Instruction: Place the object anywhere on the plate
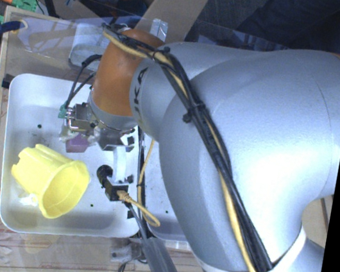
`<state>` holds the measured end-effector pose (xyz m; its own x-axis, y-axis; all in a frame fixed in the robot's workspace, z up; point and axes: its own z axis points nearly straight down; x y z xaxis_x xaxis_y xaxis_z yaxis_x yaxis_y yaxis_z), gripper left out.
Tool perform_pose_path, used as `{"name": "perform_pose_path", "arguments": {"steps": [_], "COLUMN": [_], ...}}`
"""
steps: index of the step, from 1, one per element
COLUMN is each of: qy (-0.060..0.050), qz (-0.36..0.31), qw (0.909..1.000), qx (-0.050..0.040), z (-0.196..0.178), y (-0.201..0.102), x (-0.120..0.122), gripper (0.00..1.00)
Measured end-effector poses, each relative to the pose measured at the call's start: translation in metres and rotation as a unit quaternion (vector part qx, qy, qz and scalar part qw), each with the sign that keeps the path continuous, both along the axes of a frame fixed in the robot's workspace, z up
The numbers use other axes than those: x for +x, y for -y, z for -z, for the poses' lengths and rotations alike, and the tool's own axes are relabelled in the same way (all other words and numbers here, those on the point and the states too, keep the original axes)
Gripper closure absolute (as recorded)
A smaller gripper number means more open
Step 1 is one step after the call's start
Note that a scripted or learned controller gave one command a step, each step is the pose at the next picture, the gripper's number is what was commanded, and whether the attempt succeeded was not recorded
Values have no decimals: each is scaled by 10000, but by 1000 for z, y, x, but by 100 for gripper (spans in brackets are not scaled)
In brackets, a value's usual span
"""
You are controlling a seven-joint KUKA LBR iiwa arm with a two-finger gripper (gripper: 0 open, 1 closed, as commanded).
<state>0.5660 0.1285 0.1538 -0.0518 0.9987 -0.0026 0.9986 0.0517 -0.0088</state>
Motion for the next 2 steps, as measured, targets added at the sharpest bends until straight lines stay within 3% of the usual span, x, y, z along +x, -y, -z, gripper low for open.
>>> {"name": "perform_pose_path", "arguments": {"steps": [1, 2], "qy": [-4, 2], "qz": [-648, -644], "qw": [9979, 9979], "qx": [7, 7], "z": [-46, -47], "y": [-20, -20], "x": [-50, -50], "gripper": [100, 0]}}
